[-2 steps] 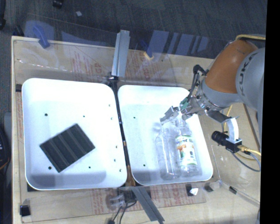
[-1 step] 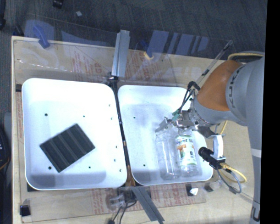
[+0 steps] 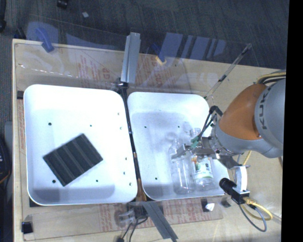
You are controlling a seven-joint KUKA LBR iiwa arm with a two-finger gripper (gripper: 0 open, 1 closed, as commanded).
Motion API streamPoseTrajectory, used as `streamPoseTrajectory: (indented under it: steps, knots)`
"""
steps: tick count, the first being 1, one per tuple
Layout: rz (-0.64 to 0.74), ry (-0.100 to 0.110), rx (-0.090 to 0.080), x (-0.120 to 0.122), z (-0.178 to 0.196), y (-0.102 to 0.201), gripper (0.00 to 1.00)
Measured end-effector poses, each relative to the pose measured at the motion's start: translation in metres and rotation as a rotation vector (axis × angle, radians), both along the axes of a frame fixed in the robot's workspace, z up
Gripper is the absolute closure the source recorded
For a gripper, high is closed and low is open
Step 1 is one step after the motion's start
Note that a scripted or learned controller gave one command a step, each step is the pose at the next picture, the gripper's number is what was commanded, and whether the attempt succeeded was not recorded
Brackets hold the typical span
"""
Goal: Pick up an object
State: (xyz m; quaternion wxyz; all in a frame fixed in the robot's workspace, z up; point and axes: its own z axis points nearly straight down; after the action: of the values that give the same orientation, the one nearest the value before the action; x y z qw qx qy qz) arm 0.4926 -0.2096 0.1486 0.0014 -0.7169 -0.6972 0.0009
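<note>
From the overhead camera view I see my arm (image 3: 253, 121) reaching in from three o'clock, its gripper (image 3: 196, 150) low over the right bin (image 3: 159, 106). How wide the tool stands and whether it grips anything, I cannot tell. Just beneath it, at about five o'clock in that bin, lie clear plastic bottles (image 3: 182, 174), one with a green-and-white label (image 3: 204, 170). In the left bin (image 3: 68, 97), toward seven o'clock, rests a dark ribbed rectangular pad (image 3: 73, 159), lying flat and askew.
</note>
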Motion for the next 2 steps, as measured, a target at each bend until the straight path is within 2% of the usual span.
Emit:
streamPoseTrajectory:
  steps: [1, 2]
  knots:
    - [0.022, 0.0, 0.001, 0.045, -0.018, 0.004, 0.0]
    - [0.11, -0.003, 0.0, 0.031, 0.06, 0.001, 0.0]
